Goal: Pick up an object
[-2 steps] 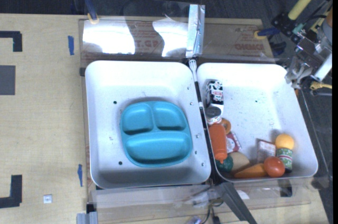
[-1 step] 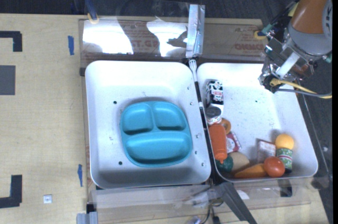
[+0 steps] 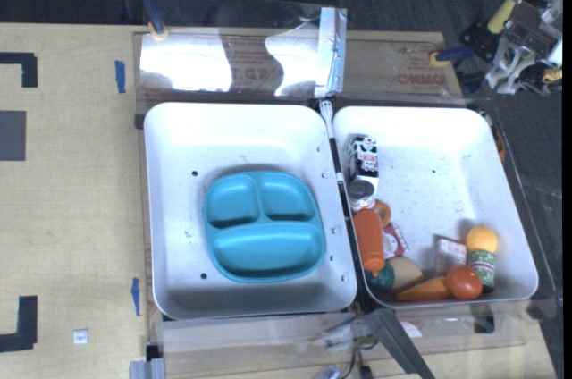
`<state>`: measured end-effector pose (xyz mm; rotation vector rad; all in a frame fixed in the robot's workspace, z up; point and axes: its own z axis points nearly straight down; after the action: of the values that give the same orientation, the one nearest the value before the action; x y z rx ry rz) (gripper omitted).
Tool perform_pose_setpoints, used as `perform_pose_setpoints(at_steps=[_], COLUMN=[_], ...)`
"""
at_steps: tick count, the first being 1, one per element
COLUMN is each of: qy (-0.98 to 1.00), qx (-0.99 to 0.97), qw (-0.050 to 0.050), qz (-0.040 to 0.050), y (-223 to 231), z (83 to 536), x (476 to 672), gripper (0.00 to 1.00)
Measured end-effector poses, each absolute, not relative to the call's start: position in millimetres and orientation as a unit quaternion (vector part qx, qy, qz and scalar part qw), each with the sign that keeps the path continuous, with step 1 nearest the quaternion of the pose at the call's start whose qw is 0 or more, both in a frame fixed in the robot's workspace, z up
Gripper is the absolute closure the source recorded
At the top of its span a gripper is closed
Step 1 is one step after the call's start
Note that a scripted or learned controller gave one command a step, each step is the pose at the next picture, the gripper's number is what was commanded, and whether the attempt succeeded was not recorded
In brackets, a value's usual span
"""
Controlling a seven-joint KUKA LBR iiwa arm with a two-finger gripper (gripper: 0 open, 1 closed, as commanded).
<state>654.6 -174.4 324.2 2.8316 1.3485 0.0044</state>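
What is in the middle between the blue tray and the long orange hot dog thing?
In the camera view, the bins' two white walls meet between the blue tray and the orange sausage.

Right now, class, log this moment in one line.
pincer: top right, outside bins | blue tray: left bin | toy food: right bin | pick: not yet

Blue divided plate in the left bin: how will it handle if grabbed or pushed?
The blue divided plate looks like rigid moulded plastic, so probably stiff and light. It lies flat and wide, so it should slide on the left bin floor rather than tip or roll. Its smooth, low rim may slip from a pinch.
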Motion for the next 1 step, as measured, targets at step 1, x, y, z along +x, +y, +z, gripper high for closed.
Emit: perform_pose_setpoints(at_steps=[1], qy=[0.432], qx=[0.902], qw=[0.004], qz=[0.0019], y=[-172.6], z=[334.4], x=[655.7], gripper=[1.00])
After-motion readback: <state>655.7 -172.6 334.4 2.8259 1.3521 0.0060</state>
